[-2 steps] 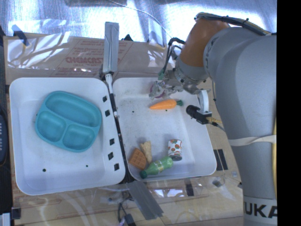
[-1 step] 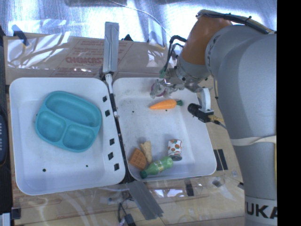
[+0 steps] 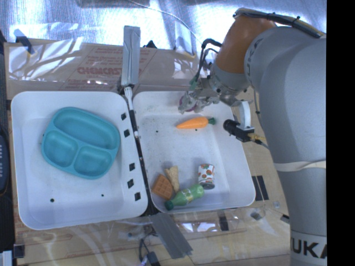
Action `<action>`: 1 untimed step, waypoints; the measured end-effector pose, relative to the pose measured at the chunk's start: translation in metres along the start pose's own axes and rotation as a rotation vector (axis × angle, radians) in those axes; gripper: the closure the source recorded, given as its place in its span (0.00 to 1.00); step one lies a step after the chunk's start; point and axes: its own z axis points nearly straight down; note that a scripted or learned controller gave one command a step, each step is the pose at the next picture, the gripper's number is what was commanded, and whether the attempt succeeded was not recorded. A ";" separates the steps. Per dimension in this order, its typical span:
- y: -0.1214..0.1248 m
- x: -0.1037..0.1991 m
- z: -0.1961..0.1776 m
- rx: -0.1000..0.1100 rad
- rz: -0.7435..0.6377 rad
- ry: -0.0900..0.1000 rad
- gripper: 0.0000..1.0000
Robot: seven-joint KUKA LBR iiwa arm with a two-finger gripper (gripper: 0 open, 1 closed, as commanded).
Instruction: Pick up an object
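**Gripper low at the far edge of the right bin, just beyond the toy carrot**

The big grey KUKA arm [image 3: 288, 104] comes in from the right, its orange band [image 3: 241, 43] bent over the far side of the counter [image 3: 266, 165]. Two shallow white bins sit side by side on it. The left bin [image 3: 33, 204] carries a teal divided plate [image 3: 80, 142] with three compartments, lying a little askew toward its far half. The right bin [image 3: 233, 170] holds the small things.

The gripper [image 3: 191, 103] hangs at the far edge of the right bin, near its back wall, pointing down and toward the left. From where I stand its metal parts are a tangle, and I cannot tell how it is set; nothing is visibly caught in it.

The toy carrot [image 3: 194, 123], orange with a green stub at its right end, lies on its side on the bin floor just in front of the gripper, close to it but, as far as I can see, not in it.

Well apart from that, along the near wall of the right bin, there is a cluster: a green toy bottle [image 3: 186, 197] lying on its side, a small can [image 3: 206, 175] with red spots tipped beside it, a pale wafer cone [image 3: 173, 176], and a brown waffle-patterned square [image 3: 162, 187] touching the cone.
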 end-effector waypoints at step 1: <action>0.001 0.000 -0.010 -0.002 -0.005 -0.002 1.00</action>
